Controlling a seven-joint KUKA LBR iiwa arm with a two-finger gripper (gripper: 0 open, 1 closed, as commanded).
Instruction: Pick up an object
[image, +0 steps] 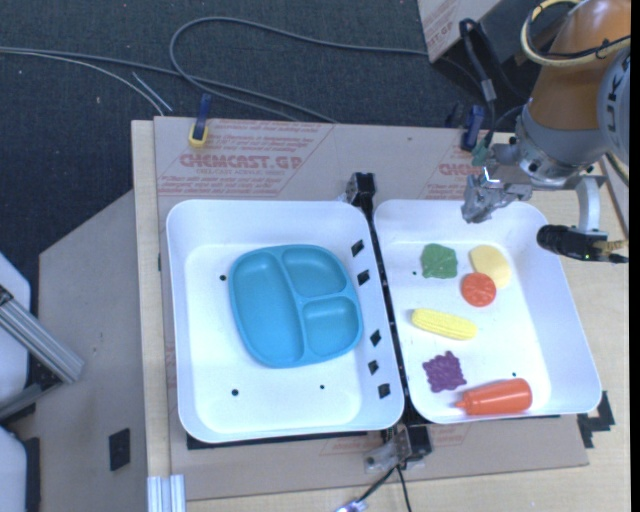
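Gripper: the gripper (481, 207) hangs over the far edge of the right bin, at about one o'clock from the middle of the scene. Nothing shows between its tips, and whether it is spread or closed I cannot tell from this angle.
Arm: the grey arm (570, 110) with its orange band reaches in from two o'clock, above the gripper.
Right bin: the right bin (570, 300) is white and shallow and holds six toy foods.
Green piece: a green leafy piece (438, 261) lies at seven o'clock from the gripper, near it but apart.
Yellow piece: a pale yellow piece (490, 263) lies just at six o'clock from the gripper, beside the green one.
Red round piece: a red-orange round piece (478, 289) sits touching the yellow piece on its six o'clock side.
Corn: a yellow corn cob (444, 323) lies tilted near the bin's middle.
Purple piece: a purple bunch (444, 372) lies at six o'clock from the corn.
Carrot: an orange carrot-like piece (495, 397) lies along the near wall — at four o'clock from the purple bunch.
Left bin: the left bin (195, 380) sits at nine o'clock, side by side with the right one.
Plate: a blue divided plate (295, 304) lies in the left bin's middle — three compartments.
Bench: the bench (260, 150) of board carries both bins.
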